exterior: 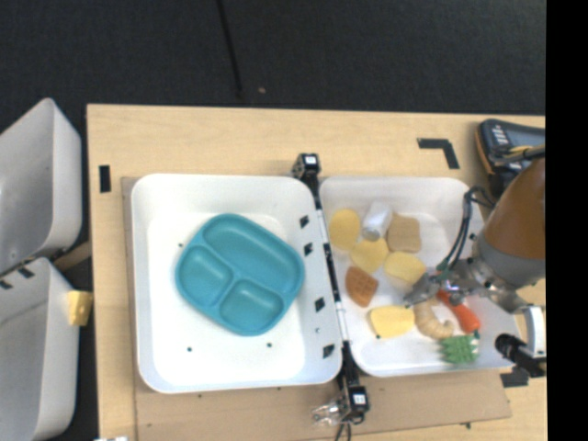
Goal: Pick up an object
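The right bin (432, 191) holds a scatter of toy food. Close under the gripper (439, 292) lie a pale curved shrimp-like piece (432, 322), its long axis running from far-left to near-right, and an orange-red carrot-shaped piece (466, 317) pointing the same slanted way. A green leafy piece (459, 348) sits at the near right corner. Left of these a yellow wedge (392, 322) lies with its long side left to right, and a waffle-brown square (361, 287) is just beyond it. Farther back are a yellow round piece (344, 228), a grey-white cylinder (377, 219), a tan block (404, 234) and two more yellow pieces (404, 267).

The left bin (147, 274) carries a blue sectioned plate (241, 274). Both bins rest on a pale wooden bench (202, 141) with dark floor beyond.

The arm's orange band (519, 219) hangs over the right bin's right edge. The gripper is low among the shrimp and carrot pieces; whether its jaws are parted or clamped on anything I cannot tell.
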Action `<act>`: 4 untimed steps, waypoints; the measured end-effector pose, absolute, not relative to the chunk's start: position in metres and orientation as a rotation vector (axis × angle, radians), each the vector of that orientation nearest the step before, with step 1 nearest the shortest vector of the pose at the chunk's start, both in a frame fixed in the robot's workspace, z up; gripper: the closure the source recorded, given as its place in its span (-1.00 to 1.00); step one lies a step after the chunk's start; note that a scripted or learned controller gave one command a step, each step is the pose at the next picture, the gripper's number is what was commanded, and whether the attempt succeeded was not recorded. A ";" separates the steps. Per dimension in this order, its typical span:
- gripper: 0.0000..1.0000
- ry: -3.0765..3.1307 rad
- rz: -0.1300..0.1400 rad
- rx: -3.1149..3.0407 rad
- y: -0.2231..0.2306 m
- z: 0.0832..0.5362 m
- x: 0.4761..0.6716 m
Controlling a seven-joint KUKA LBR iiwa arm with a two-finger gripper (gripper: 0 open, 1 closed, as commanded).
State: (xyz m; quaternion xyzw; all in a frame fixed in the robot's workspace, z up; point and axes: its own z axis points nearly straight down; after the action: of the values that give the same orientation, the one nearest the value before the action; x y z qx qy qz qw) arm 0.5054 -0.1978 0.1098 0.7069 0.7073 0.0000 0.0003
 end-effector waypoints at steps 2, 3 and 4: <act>-1.00 2.222 0.005 2.220 -0.229 0.111 0.507; -1.00 2.224 0.003 2.210 -0.228 0.100 0.585; 1.00 2.227 -0.004 2.210 -0.230 0.110 0.582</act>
State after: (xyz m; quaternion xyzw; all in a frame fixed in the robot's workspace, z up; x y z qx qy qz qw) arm 0.5818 -0.2301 0.1101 0.7043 0.7099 -0.0012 0.0019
